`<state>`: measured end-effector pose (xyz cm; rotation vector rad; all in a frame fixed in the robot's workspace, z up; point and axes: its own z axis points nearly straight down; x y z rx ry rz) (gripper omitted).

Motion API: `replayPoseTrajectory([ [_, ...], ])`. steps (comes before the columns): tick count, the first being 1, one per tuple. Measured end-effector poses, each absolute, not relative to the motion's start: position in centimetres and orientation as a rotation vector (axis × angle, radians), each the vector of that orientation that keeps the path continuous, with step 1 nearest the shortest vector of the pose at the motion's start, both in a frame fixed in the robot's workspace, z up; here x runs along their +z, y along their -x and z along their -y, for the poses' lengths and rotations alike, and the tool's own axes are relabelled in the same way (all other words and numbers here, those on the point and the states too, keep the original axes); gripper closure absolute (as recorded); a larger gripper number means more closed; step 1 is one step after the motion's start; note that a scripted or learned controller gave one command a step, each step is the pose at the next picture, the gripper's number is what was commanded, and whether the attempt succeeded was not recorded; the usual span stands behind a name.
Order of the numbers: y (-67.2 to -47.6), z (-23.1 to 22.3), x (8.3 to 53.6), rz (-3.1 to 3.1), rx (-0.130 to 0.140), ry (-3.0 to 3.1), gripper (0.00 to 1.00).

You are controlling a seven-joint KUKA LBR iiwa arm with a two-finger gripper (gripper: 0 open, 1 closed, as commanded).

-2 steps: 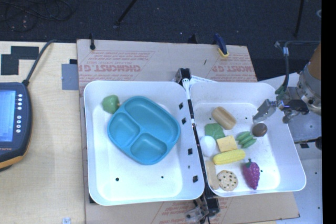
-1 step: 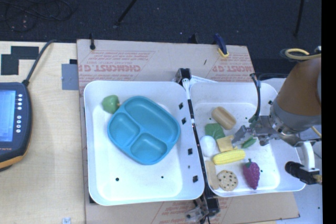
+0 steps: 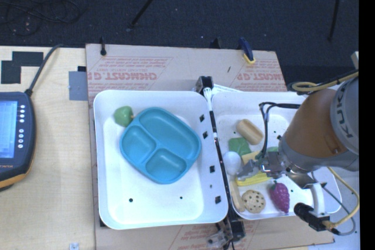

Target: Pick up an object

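1. Claw [image 3: 251, 168] low in right bin [image 3: 281, 103], lower right of frame; open or closed, cannot tell.
2. Targets just beside: yellow banana [image 3: 249, 181], white egg [image 3: 233, 159], cookie [image 3: 253, 201], purple grapes [image 3: 280, 196].
3. Best: center over one item, avoid neighbors, descend straight.

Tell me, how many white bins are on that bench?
2: the left bin holds a blue plate; the right bin holds toy food.

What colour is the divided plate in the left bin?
Light blue. The divided plate shows it best in the camera view, lying in the left bin.
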<state>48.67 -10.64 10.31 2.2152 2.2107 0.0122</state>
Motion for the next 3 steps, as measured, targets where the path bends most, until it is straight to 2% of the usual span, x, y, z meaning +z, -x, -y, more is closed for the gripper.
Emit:
replayPoseTrajectory([
  [1,-55.7,9.8,8.8,-2.224,0.003,-2.217,0.00],
  [2,-55.4,9.9,9.8,-2.223,0.001,-2.228,1.00],
  [3,-54.9,4.0,20.5,-2.226,0.011,-2.212,1.00],
])
